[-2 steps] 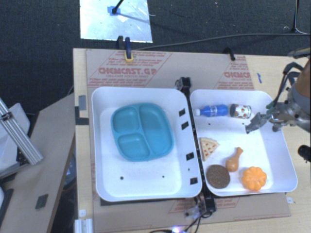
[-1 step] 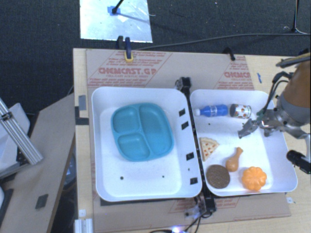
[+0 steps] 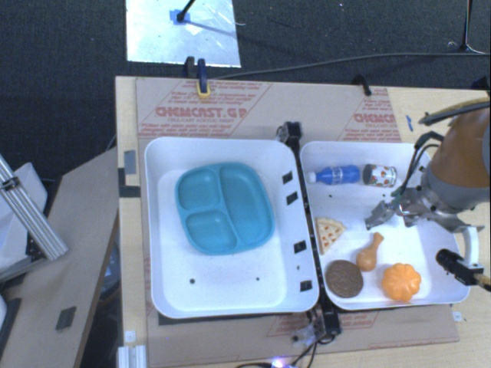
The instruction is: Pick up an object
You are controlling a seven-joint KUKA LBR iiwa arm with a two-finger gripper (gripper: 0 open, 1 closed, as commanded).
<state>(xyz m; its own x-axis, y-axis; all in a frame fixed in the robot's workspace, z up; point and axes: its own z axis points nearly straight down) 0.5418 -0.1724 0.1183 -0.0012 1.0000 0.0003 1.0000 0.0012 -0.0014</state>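
On your left, the left bin holds a teal divided plate lying flat near its middle. Both bins sit on the desk, which is covered with printed brown board. Move to the right bin: along its far edge a small blue bottle lies on its side, with a small can just beside it. Near the bin's left wall you see a pizza slice; in front of it sits a round brown cookie. A chicken drumstick lies between the cookie and an orange pumpkin at the near edge. The hand hovers above the drumstick, grasping nothing; you cannot tell from here how its tips are set. The grey arm enters from the right.
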